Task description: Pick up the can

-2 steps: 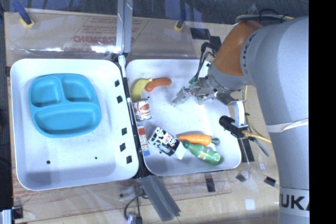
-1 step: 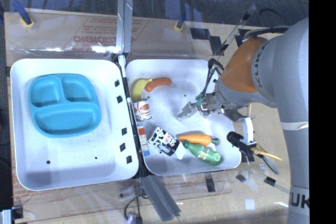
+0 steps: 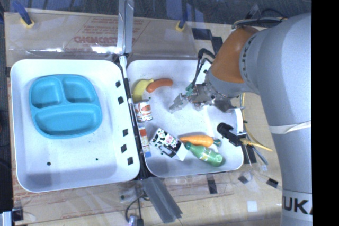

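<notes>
Bright, even light from overhead washes out my two white bins (image 3: 69,166); shadows fall soft, the far background sits dim, and the frame looks slightly grainy.

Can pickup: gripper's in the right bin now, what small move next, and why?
Probably slide the gripper toward the left wall of the right bin, to stand above the can. The can lies against that wall, just below the banana and sausage, and the gripper hangs over bare bin floor to its right, apart from it. Centring first seems wise, since those neighbours crowd the can.
</notes>
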You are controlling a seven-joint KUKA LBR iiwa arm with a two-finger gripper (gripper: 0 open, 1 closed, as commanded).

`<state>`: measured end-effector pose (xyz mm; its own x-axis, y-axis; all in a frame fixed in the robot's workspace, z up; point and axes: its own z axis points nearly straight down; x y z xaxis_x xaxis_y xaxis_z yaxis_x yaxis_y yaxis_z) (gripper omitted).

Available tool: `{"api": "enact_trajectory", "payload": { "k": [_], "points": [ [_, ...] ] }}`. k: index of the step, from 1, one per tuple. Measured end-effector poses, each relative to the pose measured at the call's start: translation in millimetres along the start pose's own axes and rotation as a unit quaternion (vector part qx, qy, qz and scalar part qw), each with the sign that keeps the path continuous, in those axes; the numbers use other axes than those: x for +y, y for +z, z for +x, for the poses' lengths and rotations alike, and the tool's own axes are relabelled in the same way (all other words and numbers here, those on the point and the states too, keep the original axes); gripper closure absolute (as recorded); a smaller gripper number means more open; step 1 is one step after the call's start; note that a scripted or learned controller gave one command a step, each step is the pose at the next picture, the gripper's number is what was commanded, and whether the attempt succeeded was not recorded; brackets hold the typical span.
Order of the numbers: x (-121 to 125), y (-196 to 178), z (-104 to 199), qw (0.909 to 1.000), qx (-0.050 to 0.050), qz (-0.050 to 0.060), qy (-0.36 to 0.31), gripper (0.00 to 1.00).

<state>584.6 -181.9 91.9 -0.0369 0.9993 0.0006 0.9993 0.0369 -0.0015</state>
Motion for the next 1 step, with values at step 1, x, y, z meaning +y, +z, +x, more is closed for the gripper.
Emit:
{"api": "enact_trajectory", "payload": {
  "k": [1],
  "points": [
    [-2.6,-0.4,-17.3,1.0000,-0.001,-0.001,-0.010,0.00]
  ]
}}
